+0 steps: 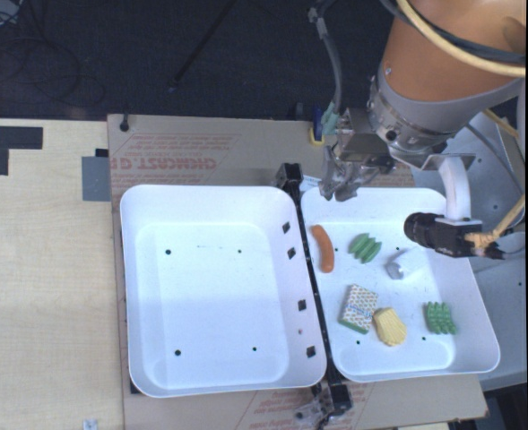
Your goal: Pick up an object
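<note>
Nearest, the arm [452, 52] hangs over the right bin's [479, 348] far rim, gripper [342, 189] pointing down, seemingly parted and bare. Sausage [323, 247], sponge [359, 307], corn [389, 326] lie below; left bin [138, 330] offers room.

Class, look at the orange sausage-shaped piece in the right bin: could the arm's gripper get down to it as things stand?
Probably yes. The gripper hangs over the right bin's far edge, close to the orange piece. That piece lies alone on bare bin floor, apart from the green piece, though the bin's left wall runs near it.
</note>
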Robot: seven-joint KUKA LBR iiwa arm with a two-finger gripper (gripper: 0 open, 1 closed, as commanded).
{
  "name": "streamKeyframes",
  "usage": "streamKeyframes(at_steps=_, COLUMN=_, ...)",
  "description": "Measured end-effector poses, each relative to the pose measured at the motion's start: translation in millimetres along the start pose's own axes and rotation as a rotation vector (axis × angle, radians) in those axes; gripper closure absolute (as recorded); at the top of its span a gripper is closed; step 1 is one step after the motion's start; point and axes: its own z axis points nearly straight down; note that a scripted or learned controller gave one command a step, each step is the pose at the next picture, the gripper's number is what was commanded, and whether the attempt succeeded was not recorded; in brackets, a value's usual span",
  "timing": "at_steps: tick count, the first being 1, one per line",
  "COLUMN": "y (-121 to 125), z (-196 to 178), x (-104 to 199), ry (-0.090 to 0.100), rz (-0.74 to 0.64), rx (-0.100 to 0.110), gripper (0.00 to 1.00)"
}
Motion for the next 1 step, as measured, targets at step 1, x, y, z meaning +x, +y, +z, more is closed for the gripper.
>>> streamKeyframes(at_steps=1, y=-63.7, z=78.1, x=-29.9, ry=-0.002, rz=0.007, rx=0.016, gripper=1.00)
